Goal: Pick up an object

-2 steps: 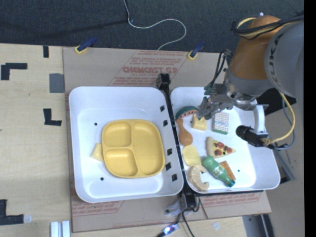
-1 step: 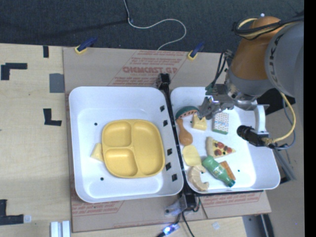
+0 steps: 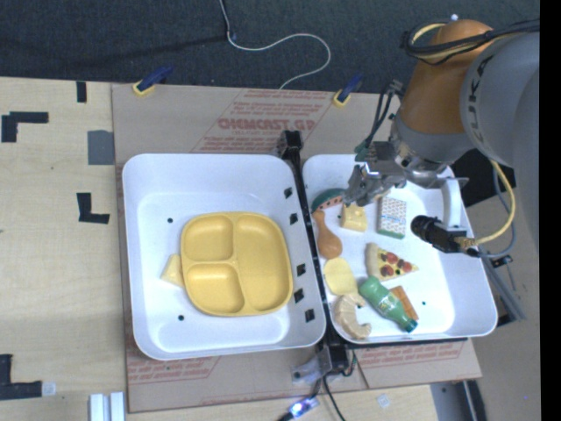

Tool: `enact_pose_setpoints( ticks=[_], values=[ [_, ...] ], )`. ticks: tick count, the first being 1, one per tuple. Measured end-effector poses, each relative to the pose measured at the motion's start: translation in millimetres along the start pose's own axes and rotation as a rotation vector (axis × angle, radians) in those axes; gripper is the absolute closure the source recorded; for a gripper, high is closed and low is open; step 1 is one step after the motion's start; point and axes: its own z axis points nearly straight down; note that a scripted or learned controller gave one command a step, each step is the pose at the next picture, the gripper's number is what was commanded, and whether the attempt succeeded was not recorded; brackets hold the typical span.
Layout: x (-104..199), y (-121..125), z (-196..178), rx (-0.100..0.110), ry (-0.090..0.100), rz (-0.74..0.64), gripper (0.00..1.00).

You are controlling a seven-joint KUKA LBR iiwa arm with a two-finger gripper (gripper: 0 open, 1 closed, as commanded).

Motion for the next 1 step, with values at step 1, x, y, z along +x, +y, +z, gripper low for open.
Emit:
enact_pose_setpoints(
  ticks=[1],
  values=[
    [-19.1, -6.5, 3.9, 0.001, -0.002, 0.002, 1.0]
  ],
)
